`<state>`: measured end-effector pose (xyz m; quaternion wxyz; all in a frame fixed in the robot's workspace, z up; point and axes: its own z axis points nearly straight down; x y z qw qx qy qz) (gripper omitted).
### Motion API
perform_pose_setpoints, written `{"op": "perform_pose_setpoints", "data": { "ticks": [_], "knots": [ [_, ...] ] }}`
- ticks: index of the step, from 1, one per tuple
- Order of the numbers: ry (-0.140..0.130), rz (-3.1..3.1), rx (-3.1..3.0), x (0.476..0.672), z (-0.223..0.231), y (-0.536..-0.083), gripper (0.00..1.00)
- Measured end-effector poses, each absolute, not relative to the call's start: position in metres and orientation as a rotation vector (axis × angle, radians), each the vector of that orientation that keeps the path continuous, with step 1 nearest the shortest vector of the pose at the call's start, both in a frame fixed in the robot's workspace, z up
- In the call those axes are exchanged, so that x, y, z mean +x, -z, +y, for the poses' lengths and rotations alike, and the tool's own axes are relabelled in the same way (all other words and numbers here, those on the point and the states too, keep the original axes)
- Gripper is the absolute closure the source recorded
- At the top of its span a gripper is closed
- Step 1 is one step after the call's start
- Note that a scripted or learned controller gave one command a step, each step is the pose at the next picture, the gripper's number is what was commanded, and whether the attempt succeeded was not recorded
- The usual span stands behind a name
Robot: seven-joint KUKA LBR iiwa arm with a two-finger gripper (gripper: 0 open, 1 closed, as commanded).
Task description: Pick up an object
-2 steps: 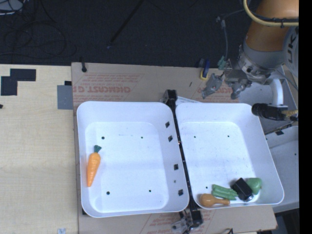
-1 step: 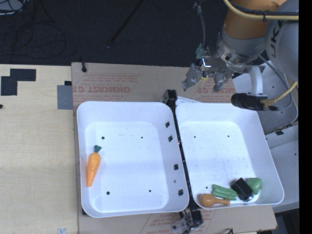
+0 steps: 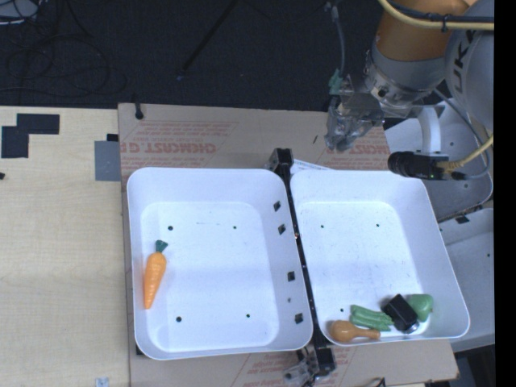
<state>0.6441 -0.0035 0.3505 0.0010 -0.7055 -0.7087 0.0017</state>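
You cannot tell from this view how the jaws stand: the gripper is a blurred grey cluster hanging above the cardboard sheet just beyond the far edge of the right bin, and you see nothing between them. Above it you find the arm, its orange band sitting just over the wrist, reaching in from the right with cables looping past it. Move outward and you reach the right bin, whose things are all crowded into the near right corner: a black block lying across a green pea pod, a rounder green piece just behind the block, and an orange-tan pear-shaped toy touching the pod at the near wall (all of them well apart from the gripper). Across the black clips that join the two bins, you see the left bin holding a toy carrot, orange with a green top, lying near the left wall with its leafy end pointing away from you. The bins rest on the cardboard, which lies over a pale wooden bench.
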Motion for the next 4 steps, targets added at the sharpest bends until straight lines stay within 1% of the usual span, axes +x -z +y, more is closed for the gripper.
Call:
{"op": "perform_pose_setpoints", "data": {
  "ticks": [1, 2, 3, 4],
  "knots": [
    [0.003, -2.228, -2.214, 0.594, 0.064, -0.421, 1.0],
    [0.016, -2.233, -2.217, 0.591, 0.122, -0.546, 1.0],
    [-0.023, -2.211, -2.221, 0.635, 0.086, -0.412, 1.0],
    [0.013, -2.231, -2.218, 0.614, 0.128, -0.541, 1.0]
  ]
}}
